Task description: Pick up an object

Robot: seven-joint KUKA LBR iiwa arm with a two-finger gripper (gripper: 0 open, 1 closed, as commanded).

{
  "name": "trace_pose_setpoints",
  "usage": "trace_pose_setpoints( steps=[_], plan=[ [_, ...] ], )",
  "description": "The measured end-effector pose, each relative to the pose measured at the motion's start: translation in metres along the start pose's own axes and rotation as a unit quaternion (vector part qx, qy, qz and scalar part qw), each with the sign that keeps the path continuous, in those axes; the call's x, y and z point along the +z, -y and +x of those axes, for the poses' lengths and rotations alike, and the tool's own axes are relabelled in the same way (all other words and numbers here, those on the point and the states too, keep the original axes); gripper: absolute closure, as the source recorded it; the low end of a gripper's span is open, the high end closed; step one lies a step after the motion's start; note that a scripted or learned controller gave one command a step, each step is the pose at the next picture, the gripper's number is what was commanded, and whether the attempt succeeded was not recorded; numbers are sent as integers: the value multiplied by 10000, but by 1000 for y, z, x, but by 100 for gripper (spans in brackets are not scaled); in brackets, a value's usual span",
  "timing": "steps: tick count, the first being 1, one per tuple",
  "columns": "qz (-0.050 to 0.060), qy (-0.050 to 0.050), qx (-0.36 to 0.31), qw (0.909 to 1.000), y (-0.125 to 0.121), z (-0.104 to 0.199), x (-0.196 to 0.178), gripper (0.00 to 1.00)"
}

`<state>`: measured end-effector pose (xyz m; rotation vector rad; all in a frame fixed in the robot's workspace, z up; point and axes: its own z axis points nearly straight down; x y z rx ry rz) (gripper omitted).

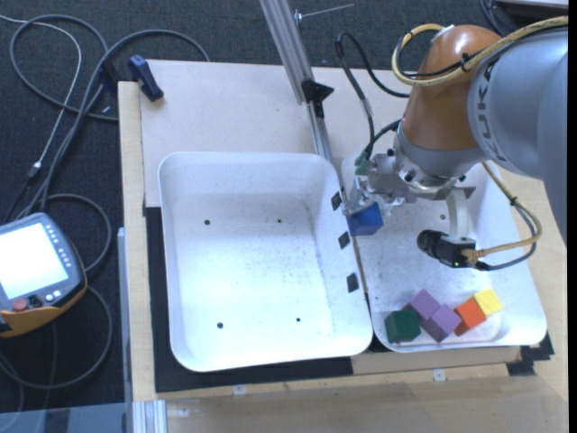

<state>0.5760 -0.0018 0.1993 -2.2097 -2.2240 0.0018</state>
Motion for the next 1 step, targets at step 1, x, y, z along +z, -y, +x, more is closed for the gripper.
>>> trace_pose_setpoints(
  steps=[1],
  plan=[
    [-56, 5, -8, 10000, -66, 58, -7, 100]
  ],
)
